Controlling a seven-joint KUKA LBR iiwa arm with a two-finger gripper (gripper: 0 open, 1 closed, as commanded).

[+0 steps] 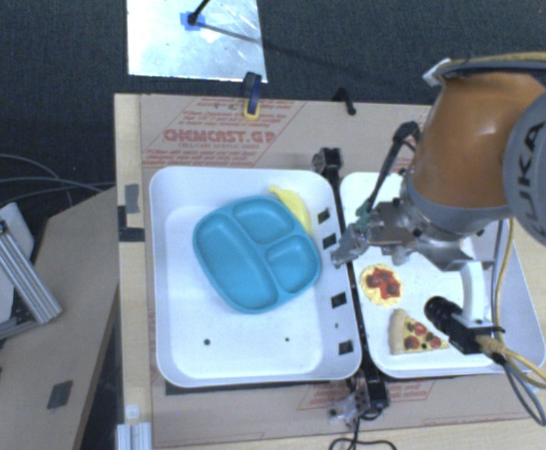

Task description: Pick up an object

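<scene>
A round yellow toy with red toppings [382, 284] lies in the right bin [528, 343]. Just in front of it is a toy pizza slice [412, 335]. In the left bin [184, 345] a blue divided plate [254, 256] rests tilted. A yellow banana [295, 206] peeks out behind the plate's far right edge. My gripper [354, 242] hangs over the divider between the two bins, just left of the round toy. The bulky orange and grey wrist covers the back of the right bin. I see nothing held.
A cardboard sheet [221, 134] lies under both bins. A shiny foil square [193, 26] sits behind it. The dividing wall [343, 298] carries black clips. A metal frame [6, 251] stands at far left.
</scene>
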